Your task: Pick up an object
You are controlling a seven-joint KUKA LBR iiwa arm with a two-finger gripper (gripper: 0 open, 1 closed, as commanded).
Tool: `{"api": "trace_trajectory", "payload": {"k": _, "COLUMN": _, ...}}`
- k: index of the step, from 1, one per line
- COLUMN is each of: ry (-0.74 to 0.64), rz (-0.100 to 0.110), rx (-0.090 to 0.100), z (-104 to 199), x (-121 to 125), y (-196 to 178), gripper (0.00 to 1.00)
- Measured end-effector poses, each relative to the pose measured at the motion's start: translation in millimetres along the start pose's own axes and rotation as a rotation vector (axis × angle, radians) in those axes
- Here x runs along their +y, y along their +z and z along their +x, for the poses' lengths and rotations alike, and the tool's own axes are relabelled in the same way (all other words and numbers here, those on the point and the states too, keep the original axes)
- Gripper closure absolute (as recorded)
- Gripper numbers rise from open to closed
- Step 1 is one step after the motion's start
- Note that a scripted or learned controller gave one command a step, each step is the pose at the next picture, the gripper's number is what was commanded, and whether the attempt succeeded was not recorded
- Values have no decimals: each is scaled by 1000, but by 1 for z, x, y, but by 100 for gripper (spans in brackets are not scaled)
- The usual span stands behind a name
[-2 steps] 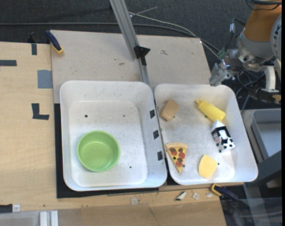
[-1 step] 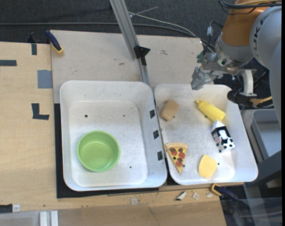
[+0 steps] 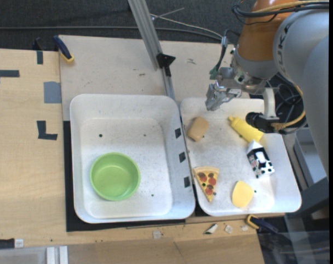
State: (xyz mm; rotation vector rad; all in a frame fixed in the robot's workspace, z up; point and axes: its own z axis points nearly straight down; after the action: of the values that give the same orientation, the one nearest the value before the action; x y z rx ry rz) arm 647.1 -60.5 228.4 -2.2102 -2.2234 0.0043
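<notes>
The gripper (image 3: pixel 216 100) hung over the far edge of the right bin (image 3: pixel 284 202), its fingers apart and holding nothing — the approach step, by my judgement, with no object yet picked. The nearest candidate, a tan bread-like piece (image 3: pixel 197 128), lay just near and left of the fingers; the next move would call for a short shift that way and a descent. Count — right bin: one tan piece, one mustard bottle (image 3: pixel 245 128), one small black-and-white bottle (image 3: pixel 259 161), one pizza slice (image 3: pixel 207 182), one yellow piece (image 3: pixel 243 194); left bin (image 3: pixel 81 106): one green bowl (image 3: pixel 115 176).
</notes>
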Motion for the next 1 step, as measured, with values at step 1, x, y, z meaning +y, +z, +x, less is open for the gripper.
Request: {"api": "trace_trajectory", "payload": {"k": 1, "ry": 1, "rz": 1, "rx": -1, "z": 46, "x": -7, "y": 5, "gripper": 100}}
